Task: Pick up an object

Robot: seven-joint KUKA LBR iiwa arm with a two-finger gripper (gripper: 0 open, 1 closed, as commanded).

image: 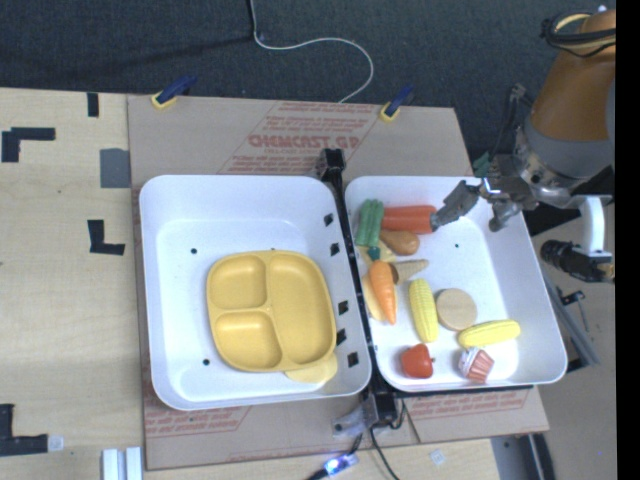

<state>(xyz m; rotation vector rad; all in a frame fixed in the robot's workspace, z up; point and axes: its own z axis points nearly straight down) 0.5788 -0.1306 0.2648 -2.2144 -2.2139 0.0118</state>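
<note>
carrot (383, 290) wedged between corn (423, 309), bin wall (352, 268)

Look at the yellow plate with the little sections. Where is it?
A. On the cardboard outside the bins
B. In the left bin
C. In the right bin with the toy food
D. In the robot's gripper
B. The yellow plate lies flat on the floor of the left bin, while the toy food, like the corn, sits in the right bin.
</note>
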